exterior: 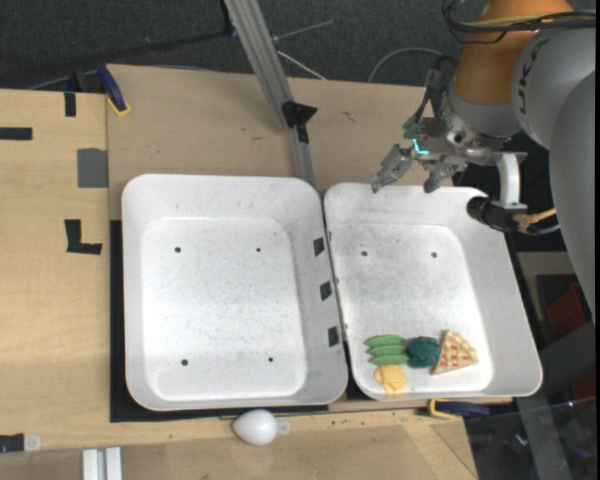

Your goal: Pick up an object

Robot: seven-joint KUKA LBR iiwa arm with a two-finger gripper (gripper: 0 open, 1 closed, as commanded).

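Nearest the camera, a white egg-shaped object lies on the counter just outside the left white bin. Clustered in the right white bin's near corner are green pea pods, a dark green broccoli-like piece, a yellow piece and a pizza-slice toy. Above that bin's far edge, the tool hangs with fingers spread, gripping nothing.

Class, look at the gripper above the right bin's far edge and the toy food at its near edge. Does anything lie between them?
Nothing visible does. The gripper hangs open over the far rim of the right bin; the bare bin floor separates it from the toy food cluster at the near edge.
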